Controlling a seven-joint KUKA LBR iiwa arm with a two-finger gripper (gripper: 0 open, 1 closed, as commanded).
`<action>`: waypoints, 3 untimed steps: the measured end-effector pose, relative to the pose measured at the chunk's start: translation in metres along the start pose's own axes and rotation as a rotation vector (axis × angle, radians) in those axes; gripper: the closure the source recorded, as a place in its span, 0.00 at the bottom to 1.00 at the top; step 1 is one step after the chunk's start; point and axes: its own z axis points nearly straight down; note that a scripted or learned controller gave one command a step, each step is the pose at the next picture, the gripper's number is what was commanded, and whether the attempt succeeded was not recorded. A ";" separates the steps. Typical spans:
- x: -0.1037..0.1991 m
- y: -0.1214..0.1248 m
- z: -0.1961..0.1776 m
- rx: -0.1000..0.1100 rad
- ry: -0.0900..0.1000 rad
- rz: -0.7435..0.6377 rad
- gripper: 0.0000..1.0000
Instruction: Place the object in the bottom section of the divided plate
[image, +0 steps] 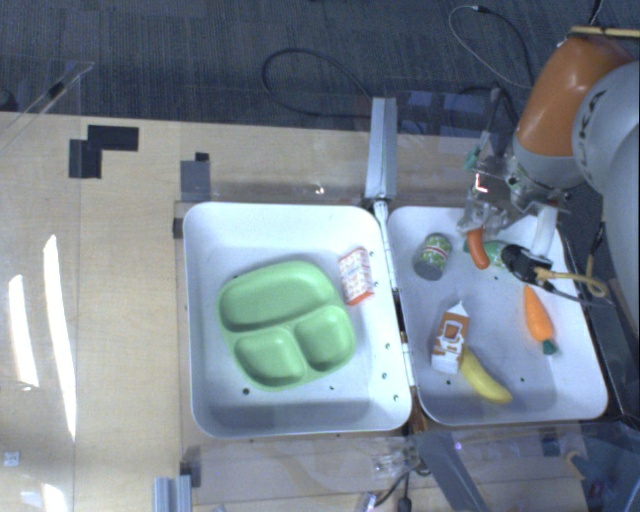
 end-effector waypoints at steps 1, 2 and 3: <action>0.059 -0.034 0.015 0.000 0.002 0.067 1.00; 0.119 -0.081 0.015 0.001 0.002 0.007 1.00; 0.119 -0.081 0.015 0.001 0.002 0.007 0.00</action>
